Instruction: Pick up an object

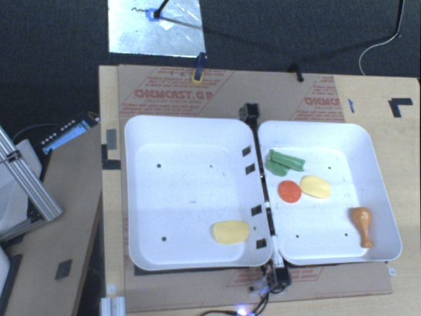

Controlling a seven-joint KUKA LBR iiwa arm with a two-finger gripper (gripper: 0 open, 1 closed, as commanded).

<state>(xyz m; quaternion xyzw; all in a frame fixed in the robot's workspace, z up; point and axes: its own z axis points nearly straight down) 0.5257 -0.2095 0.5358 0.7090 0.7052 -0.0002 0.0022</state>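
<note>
Drumstick (361,226) (small, blurry) lies in the right bin (329,237); the end effector's state cannot be told.

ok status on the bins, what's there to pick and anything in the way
Left bin: one yellow piece. Right bin: green item, red disc, yellow lump, drumstick. Nothing lies over any piece.
</note>
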